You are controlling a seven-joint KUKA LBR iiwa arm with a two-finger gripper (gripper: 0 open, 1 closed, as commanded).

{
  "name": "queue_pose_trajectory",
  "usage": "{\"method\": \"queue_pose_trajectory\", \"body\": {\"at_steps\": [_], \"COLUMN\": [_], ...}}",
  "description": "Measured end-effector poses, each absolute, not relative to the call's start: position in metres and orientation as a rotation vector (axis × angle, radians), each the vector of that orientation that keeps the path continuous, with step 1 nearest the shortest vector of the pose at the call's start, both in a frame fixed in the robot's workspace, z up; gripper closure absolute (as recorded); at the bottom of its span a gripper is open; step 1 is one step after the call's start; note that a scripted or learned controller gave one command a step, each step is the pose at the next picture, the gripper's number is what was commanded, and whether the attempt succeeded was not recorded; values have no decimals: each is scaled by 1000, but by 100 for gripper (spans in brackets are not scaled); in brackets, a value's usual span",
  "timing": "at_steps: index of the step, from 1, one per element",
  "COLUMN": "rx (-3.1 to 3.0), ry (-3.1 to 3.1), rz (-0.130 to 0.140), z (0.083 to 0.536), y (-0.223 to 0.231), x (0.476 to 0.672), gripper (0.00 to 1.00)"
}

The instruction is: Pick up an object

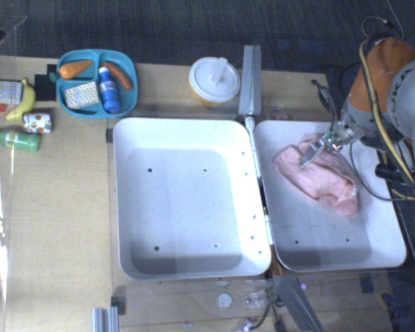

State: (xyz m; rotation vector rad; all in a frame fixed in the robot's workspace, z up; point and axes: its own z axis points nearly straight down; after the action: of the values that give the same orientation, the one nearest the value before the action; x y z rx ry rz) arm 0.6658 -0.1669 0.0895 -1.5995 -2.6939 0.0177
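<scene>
The risk here is that the gripper (311, 156) takes only a thin fold of the pink cloth (318, 177), so the soft fabric may slip out when the arm lifts, or a loose part may drag along the floor of the right bin (332, 244). The cloth lies crumpled in the far part of the right bin, nearer to its right side. The gripper is low over the cloth's far left part, just beside or touching it, I cannot say which. Whether the gripper is apart or together I cannot tell, it is too small and blurred. The left bin (187, 199) is well apart from the cloth
</scene>
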Motion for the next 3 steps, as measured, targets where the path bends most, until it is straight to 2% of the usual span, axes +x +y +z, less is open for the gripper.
{"method": "queue_pose_trajectory", "body": {"at_steps": [1, 2, 3], "rx": [-1599, -1612, -1621], "ry": [-2694, -2673, -2703], "rz": [18, -3, -5], "z": [89, 89, 103], "y": [-167, -200, -201], "x": [666, 667, 672], "gripper": [0, 0, 100]}}
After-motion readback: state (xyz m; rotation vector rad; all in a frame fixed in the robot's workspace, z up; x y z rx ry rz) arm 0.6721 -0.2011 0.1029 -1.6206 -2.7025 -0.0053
